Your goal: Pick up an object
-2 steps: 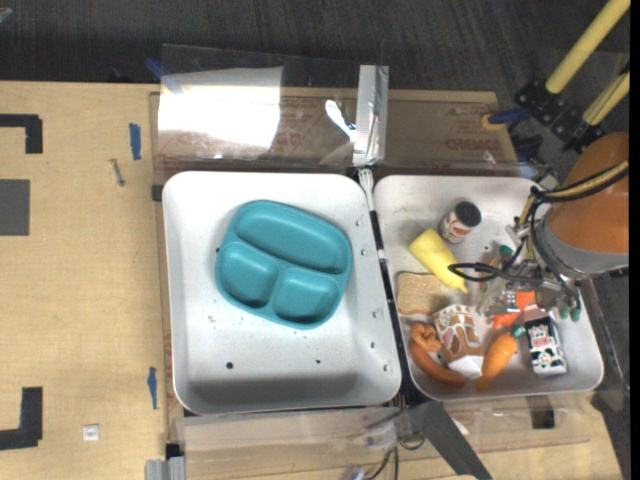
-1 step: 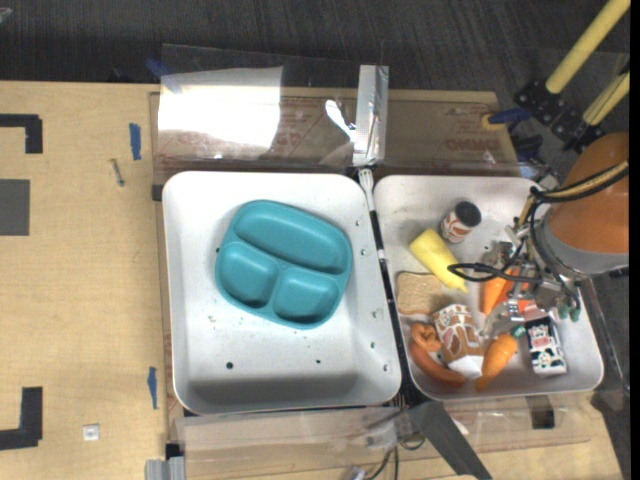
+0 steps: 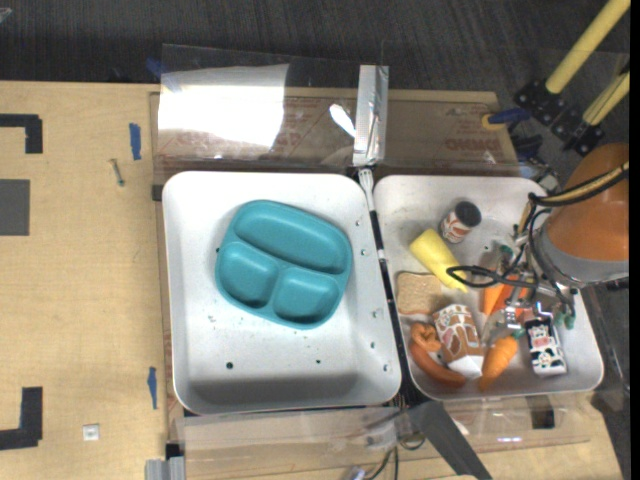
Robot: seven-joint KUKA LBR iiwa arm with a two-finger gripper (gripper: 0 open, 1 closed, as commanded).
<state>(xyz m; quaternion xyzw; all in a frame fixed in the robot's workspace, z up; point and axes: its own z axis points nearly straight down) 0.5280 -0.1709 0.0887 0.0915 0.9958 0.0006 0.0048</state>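
Wooden bench (image 3: 70, 298), two white bins: lower-right bin (image 3: 585, 368) clutters small orange plastic carrot (image 3: 500, 356), light, stiff, slick; pinch mid-body. Gripper (image 3: 515, 303) finger state: can't tell.

Left bin (image 3: 190, 268): bare floor around a teal divided plate (image 3: 283, 263) | Right bin (image 3: 400, 196): crowded (yellow piece (image 3: 437, 255), small can (image 3: 461, 218), carrots (image 3: 499, 356) packed close), open upper-left corner

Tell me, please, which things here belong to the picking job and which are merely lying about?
For the job:
- hand over the right bin
- yellow block
- carrot
- small can
- milk carton

Lying about:
- teal divided plate in the left bin
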